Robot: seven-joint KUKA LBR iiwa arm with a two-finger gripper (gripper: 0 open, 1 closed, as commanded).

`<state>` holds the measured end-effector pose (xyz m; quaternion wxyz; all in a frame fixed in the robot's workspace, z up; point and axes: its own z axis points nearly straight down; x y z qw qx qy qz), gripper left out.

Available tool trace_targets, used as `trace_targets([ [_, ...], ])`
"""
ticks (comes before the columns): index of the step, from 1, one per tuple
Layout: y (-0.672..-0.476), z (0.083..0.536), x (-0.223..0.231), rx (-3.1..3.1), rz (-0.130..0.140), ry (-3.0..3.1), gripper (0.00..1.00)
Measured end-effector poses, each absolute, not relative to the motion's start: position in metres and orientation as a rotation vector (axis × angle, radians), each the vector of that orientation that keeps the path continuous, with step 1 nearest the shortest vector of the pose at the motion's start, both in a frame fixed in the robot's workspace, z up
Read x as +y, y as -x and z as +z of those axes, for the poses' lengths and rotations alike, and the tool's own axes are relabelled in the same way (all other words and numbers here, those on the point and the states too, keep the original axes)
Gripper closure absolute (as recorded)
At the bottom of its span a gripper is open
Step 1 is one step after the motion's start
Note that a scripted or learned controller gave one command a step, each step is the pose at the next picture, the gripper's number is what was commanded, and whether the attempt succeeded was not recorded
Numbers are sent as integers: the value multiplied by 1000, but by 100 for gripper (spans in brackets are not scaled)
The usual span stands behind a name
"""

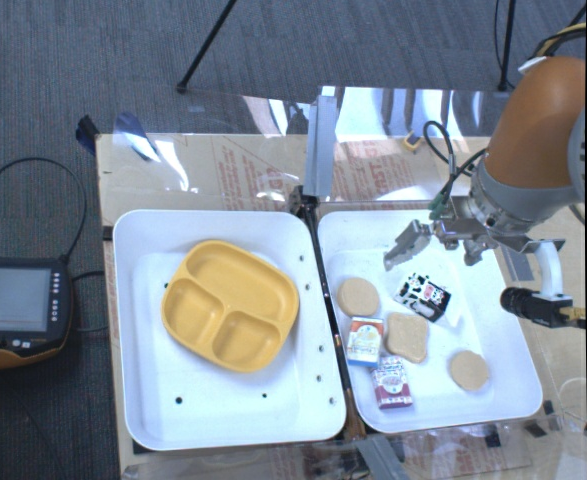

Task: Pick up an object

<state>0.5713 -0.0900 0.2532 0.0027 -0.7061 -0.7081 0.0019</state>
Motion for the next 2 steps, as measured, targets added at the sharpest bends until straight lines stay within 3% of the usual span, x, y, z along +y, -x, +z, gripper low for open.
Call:
trace_targets([
  [1, -488, 120, -123, -2397, 11, 2006, 0],
  [2, -515, 84, -138, -1817, 8, 2553, 0],
])
